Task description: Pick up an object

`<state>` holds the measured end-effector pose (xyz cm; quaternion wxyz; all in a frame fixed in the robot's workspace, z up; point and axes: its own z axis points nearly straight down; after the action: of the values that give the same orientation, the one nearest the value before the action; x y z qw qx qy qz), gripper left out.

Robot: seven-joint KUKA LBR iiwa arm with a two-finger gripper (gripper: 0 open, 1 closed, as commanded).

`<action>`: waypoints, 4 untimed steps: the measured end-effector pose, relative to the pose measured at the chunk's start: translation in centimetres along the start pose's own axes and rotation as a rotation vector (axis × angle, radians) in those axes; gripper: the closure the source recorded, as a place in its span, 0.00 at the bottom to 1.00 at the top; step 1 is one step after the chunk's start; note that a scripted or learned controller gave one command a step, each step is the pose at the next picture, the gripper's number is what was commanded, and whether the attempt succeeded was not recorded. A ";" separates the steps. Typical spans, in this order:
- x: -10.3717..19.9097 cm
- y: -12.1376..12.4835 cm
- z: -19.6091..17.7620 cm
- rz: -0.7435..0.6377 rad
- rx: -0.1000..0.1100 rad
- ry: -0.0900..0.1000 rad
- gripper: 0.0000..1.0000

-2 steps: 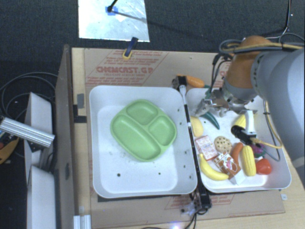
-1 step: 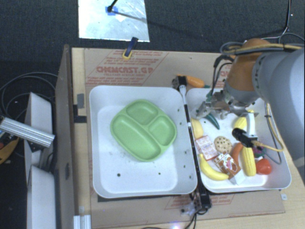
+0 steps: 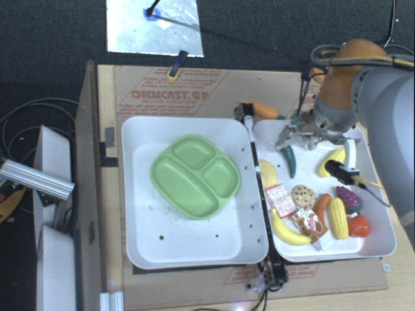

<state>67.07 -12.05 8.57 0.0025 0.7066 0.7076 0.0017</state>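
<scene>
Toys: a heap of small play-food pieces is lying in the right bin, mostly in its near half.
Pepper: a dark green pepper is lying by itself near the bin's far left corner, just below the claw.
Claw: it is hanging low over the far left part of the right bin; its metal fingers are pointing down toward the pepper, but whether they are spread or closed I cannot tell, and nothing is showing between them.
Arm: grey, with its orange band above the wrist, it is reaching in from the right over the bin's far edge.
Bananas: one long yellow one is lying along the near left side, with others at the left wall and the right side.
Cookie: it is sitting mid-bin beside a small red-and-white card.
Grapes and tomato: they are resting near the right wall.
Left bin: it is holding a green divided plate, tilted diagonally.
Tabletop: brown cardboard is lying under both bins.
</scene>
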 end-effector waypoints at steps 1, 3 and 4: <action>2.6 -1.5 0.1 -0.003 0.005 0.001 0.00; 2.8 -2.4 0.1 -0.003 0.005 0.001 0.00; -0.1 -0.1 0.0 0.000 0.003 0.000 0.00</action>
<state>66.97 -12.20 8.54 0.0012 0.7067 0.7075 0.0007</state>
